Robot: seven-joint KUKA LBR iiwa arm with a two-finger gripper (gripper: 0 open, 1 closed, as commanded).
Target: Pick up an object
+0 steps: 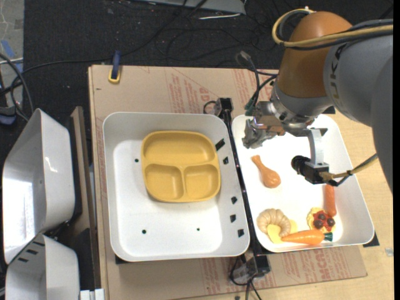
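Note:
My gripper [253,136] hangs over the upper left corner of the right bin [350,167], just above and left of an orange toy drumstick [266,171] lying on the bin floor. Nothing shows between the fingers. Along the bin's front lie a tan croissant [273,218], an orange carrot [304,235], a yellow piece with dark berries [322,220] and a red-orange sausage [329,199]. A black part of the arm's fitting [306,167] sits over the bin's middle.
The left bin [125,230] holds a yellow divided plate [180,165]. The grey arm with its orange band [315,42] comes in from the upper right. White containers [37,174] stand at the far left, beside the bench.

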